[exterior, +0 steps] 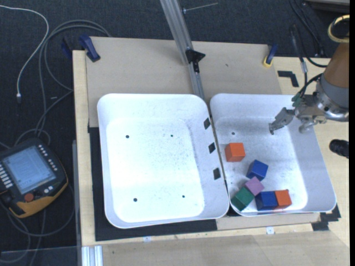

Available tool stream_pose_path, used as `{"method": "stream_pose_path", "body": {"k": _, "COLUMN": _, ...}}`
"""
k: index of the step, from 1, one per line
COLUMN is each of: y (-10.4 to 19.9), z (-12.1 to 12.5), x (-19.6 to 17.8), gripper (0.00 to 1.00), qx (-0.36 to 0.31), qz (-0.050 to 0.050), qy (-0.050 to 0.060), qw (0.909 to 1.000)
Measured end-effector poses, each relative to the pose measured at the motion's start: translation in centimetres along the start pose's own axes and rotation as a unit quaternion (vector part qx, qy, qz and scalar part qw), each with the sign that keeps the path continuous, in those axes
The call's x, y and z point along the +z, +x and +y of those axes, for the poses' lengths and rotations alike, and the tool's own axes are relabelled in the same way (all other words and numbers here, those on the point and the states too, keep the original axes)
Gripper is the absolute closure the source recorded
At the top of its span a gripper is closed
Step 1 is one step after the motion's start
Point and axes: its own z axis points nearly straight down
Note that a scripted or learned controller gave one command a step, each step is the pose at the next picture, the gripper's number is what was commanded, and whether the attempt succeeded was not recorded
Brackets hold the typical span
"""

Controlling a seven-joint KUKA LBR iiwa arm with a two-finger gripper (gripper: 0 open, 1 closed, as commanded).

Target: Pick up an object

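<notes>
The gripper (291, 122) hangs over the upper right part of the right bin (319, 165), at the end of the grey arm (337, 93) that enters from the right. Its two fingers stand apart, open, with nothing between them. One finger points left toward the bin's middle, the other sits closer to the wrist.

Below and to the left of the gripper, well apart from it, lies an orange cube (235, 152), alone near the bin's left wall. Further down, toward the near edge, a cluster of five blocks sits close together: a blue cube (257, 169), a purple cube (254, 186) just under it, a green cube (242, 198) at the lower left, a second blue cube (268, 199), and a second orange cube (283, 198) touching it on the right.

That makes six blocks: two orange, two blue, one purple, one green. All rest on the bin floor.

The left bin (111, 148) sits beside the right one.

By my reading, the pick has not yet begun: nothing is grasped, and descent, closing and lifting all remain.
</notes>
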Motion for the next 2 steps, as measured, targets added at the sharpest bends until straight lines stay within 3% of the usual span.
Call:
{"method": "stream_pose_path", "body": {"k": 1, "y": 5.1, "z": -3.6, "x": 6.9, "gripper": 0.00, "qx": -0.001, "qz": 0.001, "qy": 0.004, "qw": 1.0000}}
{"method": "stream_pose_path", "body": {"k": 2, "y": 8.1, "z": -8.5, "x": 10.5, "gripper": 0.00, "qx": 0.000, "qz": 0.001, "qy": 0.003, "qw": 1.0000}}
